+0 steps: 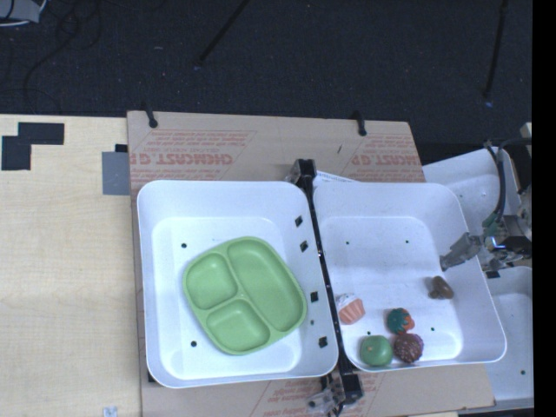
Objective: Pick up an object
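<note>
Green three-compartment plate [244, 295] lies in the left bin [165, 207]. Right bin [391, 202] holds an orange-white piece [350, 309] near the divider, then green ball [376, 351], teal-orange object [400, 321], dark red lump [408, 347], and a small brown lump [440, 288]; shapes too small to identify. Hand [460, 252] at the right bin's far edge, partly cut off; its opening unreadable, nothing seen held.

Tray [244, 295] in left bin [165, 200] — small objects [388, 335] in right bin [408, 200]
</note>
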`<state>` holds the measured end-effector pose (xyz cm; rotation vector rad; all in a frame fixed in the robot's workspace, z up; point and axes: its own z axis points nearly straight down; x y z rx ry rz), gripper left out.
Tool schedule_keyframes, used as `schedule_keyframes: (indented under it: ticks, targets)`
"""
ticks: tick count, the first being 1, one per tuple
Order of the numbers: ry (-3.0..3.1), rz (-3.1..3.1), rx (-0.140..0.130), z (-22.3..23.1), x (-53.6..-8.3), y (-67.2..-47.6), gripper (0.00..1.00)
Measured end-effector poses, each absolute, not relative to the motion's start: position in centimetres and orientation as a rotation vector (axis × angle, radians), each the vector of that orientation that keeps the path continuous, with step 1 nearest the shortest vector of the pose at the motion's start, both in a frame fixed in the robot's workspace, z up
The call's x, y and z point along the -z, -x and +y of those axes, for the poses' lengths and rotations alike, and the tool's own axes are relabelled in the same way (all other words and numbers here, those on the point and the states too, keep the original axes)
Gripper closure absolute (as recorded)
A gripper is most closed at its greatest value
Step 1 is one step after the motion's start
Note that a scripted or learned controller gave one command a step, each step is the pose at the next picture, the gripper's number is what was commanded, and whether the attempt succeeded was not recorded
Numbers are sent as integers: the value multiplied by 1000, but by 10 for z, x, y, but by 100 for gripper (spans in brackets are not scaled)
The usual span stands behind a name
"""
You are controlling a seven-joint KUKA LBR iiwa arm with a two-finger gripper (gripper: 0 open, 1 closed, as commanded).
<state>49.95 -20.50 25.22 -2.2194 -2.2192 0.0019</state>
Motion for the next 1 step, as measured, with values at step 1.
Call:
schedule_keyframes:
  ticks: [1]
  targets:
    - [2215, -2216, -5, -195, -193, -499, 0]
